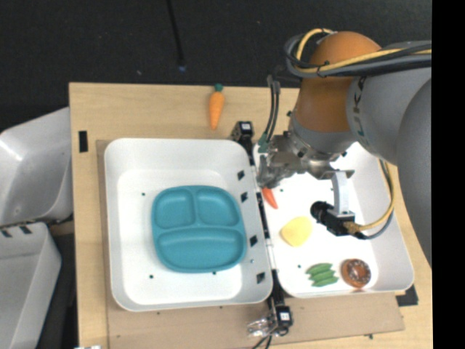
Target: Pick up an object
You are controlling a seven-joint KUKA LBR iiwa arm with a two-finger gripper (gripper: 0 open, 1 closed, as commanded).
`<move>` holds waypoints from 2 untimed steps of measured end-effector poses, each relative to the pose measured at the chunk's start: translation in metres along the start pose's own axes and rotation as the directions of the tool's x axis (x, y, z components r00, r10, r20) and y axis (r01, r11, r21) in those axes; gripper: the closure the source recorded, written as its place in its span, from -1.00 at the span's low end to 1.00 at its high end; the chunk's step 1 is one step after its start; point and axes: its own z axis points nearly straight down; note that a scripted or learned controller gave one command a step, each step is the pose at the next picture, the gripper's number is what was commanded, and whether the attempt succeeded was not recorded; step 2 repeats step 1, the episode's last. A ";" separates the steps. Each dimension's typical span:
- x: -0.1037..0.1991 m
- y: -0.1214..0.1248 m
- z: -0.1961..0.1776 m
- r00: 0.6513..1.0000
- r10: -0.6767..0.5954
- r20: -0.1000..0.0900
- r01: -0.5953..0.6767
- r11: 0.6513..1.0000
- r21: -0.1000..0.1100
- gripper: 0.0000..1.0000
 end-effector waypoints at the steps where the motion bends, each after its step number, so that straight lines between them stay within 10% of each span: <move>1: 0.051 0.009 -0.009 1.000 0.000 0.000 0.000 1.000 0.000 1.00; 2: 0.051 0.009 -0.009 1.000 0.000 0.000 0.000 1.000 0.000 1.00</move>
